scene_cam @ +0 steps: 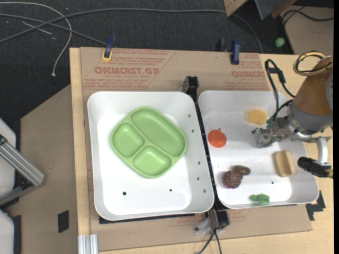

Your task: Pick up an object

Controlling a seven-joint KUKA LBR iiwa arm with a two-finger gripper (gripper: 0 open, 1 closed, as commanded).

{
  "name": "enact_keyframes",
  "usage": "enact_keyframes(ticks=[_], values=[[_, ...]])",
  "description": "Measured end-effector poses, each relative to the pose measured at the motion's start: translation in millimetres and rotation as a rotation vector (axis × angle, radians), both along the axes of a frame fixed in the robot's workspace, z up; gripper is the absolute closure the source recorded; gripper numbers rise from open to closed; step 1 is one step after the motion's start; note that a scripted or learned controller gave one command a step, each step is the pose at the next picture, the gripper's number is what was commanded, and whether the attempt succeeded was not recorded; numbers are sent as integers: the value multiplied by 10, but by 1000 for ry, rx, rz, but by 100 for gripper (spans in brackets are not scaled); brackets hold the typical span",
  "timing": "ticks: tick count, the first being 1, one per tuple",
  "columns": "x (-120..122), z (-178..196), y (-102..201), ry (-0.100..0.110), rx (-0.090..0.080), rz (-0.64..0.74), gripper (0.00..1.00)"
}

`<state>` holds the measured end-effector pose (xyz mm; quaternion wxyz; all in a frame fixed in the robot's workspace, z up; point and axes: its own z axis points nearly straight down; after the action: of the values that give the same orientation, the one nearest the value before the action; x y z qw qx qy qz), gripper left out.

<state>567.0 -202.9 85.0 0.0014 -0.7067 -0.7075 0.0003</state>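
Nearest the camera: a small green leafy item at the front edge of the right bin. Behind it lay a dark brown lump touching a brown oval piece, a tan bread-like block, an orange round object and a yellow piece. The left bin held a green divided plate. Red print on the cardboard sheet read roughly "CINCHCAST", partly illegible. The gripper stood low in the right bin, between the yellow piece and the tan block, apart from both. Its fingers were too small and cluttered to judge as spread or pressed together. The arm was cut off at the right.
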Motion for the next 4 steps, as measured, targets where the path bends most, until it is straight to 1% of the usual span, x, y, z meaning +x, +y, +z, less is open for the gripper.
enact_keyframes(ticks=[1,2,4], values=[[9,116,-1,-3,0,0,100],[66,750,-37,-9,-4,0,100],[89,1634,-11,-6,-3,1,100]])
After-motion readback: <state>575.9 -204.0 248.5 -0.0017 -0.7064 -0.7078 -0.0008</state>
